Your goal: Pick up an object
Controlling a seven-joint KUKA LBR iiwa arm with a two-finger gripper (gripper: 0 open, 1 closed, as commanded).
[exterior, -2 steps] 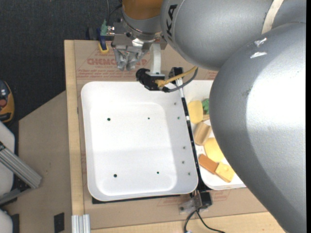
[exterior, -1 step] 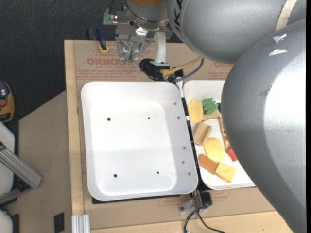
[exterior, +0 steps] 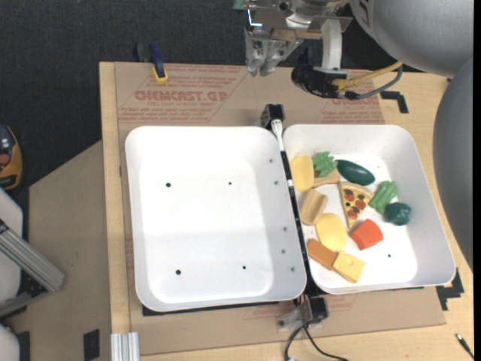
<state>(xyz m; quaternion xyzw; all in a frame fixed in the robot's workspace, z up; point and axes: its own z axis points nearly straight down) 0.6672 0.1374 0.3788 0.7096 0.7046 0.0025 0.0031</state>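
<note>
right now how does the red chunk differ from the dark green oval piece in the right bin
The red chunk is blocky and bright red; the dark green oval piece is long, rounded and glossy. The red chunk lies nearer the bin's front, beside the pizza slice; the green oval piece lies toward the back. Both rest in the right white bin.

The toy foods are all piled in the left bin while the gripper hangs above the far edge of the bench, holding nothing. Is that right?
Not quite. The camera view shows the toy foods, among them the pizza slice and the red pepper, in the right bin, not the left. The gripper does hang above the bench's far edge, with nothing between its fingers.
</note>
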